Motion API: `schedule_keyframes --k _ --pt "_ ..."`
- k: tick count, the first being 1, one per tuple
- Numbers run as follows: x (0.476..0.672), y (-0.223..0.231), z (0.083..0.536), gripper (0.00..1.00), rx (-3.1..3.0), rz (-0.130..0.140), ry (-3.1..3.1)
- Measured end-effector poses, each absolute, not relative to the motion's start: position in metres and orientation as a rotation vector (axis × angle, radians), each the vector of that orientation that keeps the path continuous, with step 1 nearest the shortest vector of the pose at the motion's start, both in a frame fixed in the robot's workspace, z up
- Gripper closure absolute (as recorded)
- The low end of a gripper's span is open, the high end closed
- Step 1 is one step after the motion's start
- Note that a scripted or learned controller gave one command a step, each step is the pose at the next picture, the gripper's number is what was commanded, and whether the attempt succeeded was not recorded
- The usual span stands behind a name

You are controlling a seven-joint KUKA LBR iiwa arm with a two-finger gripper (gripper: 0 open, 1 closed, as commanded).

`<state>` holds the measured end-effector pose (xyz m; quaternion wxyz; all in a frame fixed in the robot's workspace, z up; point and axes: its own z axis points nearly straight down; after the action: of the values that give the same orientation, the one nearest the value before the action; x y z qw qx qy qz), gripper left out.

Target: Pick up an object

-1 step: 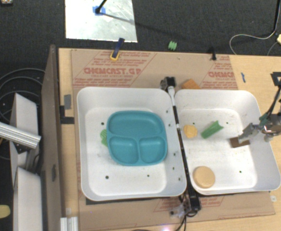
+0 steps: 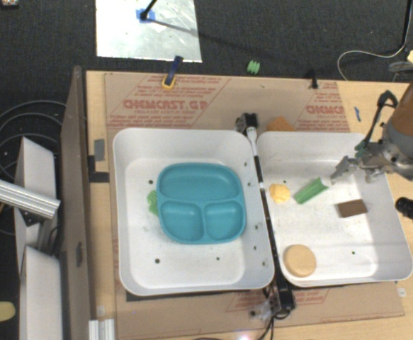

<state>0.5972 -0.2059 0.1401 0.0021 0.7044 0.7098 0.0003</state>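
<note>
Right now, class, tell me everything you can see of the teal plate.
The teal plate is a rounded-rectangle dish that looks like matte plastic, divided by raised ridges into three compartments: one wide at the far side, two smaller at the near side. It lies flat and upright on the floor of the left bin, turned slightly askew. A green item pokes out from under its left edge.

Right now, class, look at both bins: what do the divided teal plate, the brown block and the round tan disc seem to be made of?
Divided teal plate: probably moulded plastic; uniform colour, soft sheen, rounded compartments.
Brown block: possibly wood or plastic; flat, matt, sharp-edged.
Round tan disc: perhaps toy-food plastic or foam; smooth, dull surface. Hard to confirm.
</note>
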Motion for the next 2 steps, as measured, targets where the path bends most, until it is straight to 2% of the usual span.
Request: schedule_keyframes --k 1,2 --pt "0.563 -0.207 0.086 0.0 2.21 0.007 2.215" --pt "0.566 -0.209 0.101 1.0 2.204 0.012 2.211"
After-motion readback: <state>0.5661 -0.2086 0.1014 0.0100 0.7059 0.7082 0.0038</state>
